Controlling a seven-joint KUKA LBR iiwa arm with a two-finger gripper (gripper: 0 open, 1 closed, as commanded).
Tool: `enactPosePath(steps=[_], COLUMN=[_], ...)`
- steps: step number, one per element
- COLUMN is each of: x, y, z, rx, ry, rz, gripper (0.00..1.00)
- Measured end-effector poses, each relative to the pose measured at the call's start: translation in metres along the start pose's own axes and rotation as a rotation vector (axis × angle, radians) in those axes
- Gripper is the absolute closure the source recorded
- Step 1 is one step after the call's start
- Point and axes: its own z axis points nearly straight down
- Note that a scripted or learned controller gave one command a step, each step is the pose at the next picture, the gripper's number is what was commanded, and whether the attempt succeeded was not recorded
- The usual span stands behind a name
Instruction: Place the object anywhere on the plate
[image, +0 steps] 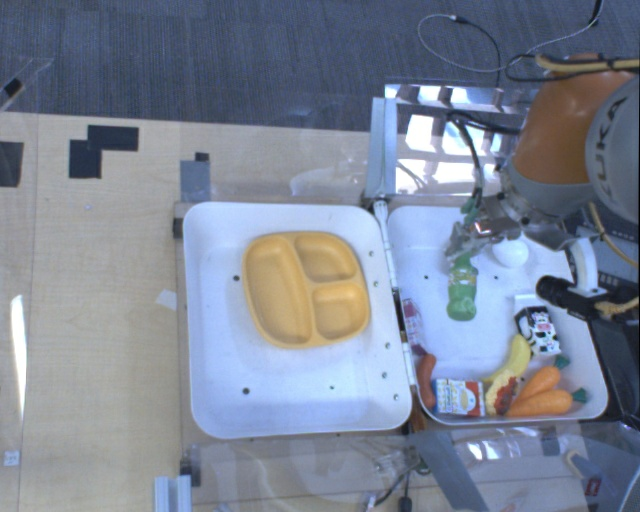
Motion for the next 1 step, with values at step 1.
enactPosePath(steps=[1], x=[0.0418], y=[0.0468], z=[0.0284], rx=[-0.001], ry=[0.001], rz=[-0.105], gripper=[1.00])
